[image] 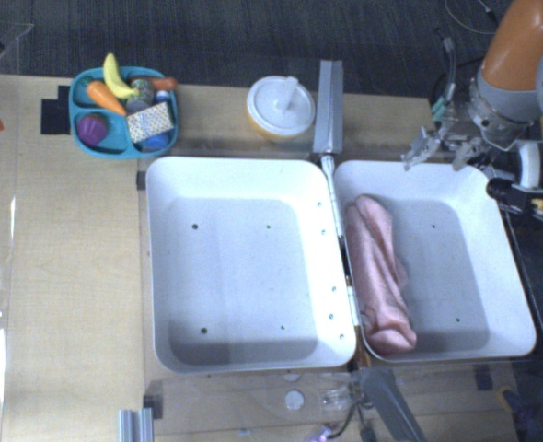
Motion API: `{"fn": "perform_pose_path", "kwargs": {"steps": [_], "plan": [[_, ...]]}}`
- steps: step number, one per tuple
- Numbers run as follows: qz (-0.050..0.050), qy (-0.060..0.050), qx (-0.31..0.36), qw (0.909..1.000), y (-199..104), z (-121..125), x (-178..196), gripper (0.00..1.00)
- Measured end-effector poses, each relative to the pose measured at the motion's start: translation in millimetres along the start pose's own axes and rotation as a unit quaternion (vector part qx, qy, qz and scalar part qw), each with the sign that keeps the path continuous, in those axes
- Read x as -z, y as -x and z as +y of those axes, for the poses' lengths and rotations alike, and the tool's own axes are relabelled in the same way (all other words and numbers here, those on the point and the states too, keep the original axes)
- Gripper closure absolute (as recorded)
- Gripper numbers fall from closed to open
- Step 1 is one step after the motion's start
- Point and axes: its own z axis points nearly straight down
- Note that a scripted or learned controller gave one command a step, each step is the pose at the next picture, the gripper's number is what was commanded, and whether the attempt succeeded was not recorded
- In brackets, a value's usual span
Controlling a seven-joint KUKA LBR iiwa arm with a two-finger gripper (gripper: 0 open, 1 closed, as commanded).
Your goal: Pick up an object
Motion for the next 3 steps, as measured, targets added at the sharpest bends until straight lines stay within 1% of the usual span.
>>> {"fn": "perform_pose_path", "kwargs": {"steps": [1, 2, 3], "plan": [[0.000, -0.001, 0.040, 0.9992, -46, -20, -115, 0.00], [-0.001, 0.004, 0.067, 0.9978, -25, -68, -133, 0.00], [0.000, 0.003, -0.047, 0.9989, -44, -44, -134, 0.00]]}}
